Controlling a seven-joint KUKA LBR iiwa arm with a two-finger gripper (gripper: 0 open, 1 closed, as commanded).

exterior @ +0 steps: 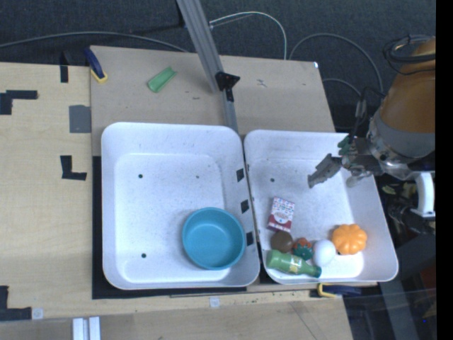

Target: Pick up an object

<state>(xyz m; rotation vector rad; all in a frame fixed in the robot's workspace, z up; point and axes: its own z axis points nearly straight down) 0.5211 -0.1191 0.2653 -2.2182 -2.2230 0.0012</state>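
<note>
My gripper [335, 171] hangs over the right bin [297, 151], near its right side, with two dark fingers spread apart and nothing between them. Below it in that bin lie a small red and white carton [282, 214], a brown lump [282, 241], a green bottle [291, 263] on its side, a white ball [324, 252], a small red and green item [303, 247] and an orange pumpkin-shaped toy [349, 239]. They cluster at the bin's near right corner. A blue bowl [212, 237] sits in the left bin [141, 161], near its front right.
A grey pole [202, 37] slants from the top of the view down to the seam between the bins. A green block [161, 79] and a blue and yellow clip [95, 65] lie on the bench behind the left bin. Cables run behind the bench.
</note>
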